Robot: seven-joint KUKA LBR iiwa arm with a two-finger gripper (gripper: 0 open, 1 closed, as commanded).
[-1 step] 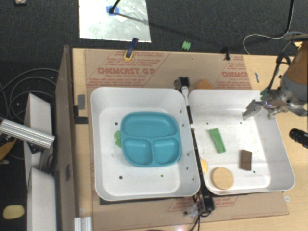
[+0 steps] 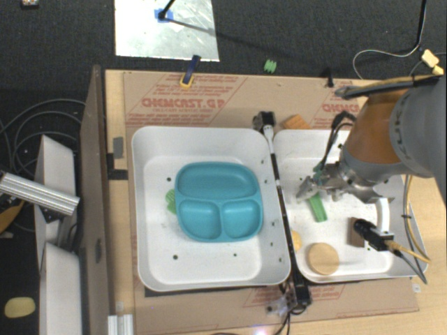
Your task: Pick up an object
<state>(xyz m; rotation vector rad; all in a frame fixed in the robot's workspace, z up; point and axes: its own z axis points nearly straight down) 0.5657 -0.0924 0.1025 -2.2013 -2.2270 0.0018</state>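
We see dark carpet (image 2: 63, 40) around the counter (image 2: 209, 96), with a shiny sheet (image 2: 167, 23) lying on it. Black cables (image 2: 35, 128) coil at left beside a white frame (image 2: 56, 208).

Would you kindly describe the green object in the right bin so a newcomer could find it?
Start at the right white bin, where the grey arm's gripper hangs. Just below the gripper lies a short green stick, slanted. Unlike the round tan wooden disc nearer the bin's front, it is green and elongated.

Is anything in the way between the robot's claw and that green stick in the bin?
Nothing visible is. The gripper hovers right above the top end of the green stick in the right bin. The round wooden disc lies off to the side.
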